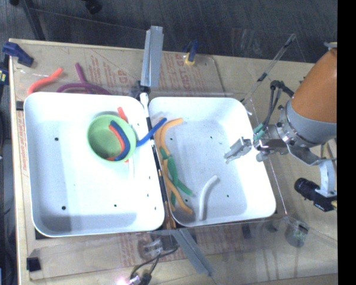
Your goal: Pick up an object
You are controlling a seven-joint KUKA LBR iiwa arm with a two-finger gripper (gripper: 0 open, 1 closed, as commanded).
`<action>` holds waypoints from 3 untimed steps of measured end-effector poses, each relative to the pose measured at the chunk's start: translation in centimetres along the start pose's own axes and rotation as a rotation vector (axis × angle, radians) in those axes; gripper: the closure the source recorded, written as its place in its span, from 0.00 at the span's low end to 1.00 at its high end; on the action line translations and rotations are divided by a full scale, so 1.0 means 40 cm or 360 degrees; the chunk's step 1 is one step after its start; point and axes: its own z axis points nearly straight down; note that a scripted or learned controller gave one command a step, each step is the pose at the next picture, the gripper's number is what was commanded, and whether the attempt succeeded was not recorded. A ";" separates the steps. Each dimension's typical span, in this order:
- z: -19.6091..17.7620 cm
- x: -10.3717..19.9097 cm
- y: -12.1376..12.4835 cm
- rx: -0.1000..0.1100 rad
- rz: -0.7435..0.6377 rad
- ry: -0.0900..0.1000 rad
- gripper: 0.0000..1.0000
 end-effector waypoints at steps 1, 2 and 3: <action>0.104 -0.046 0.113 -0.0003 -0.0245 -0.0003 0.00; 0.306 0.067 0.238 0.0004 -0.0525 0.0001 0.00; 0.439 0.193 0.347 -0.0005 -0.0695 -0.0020 0.00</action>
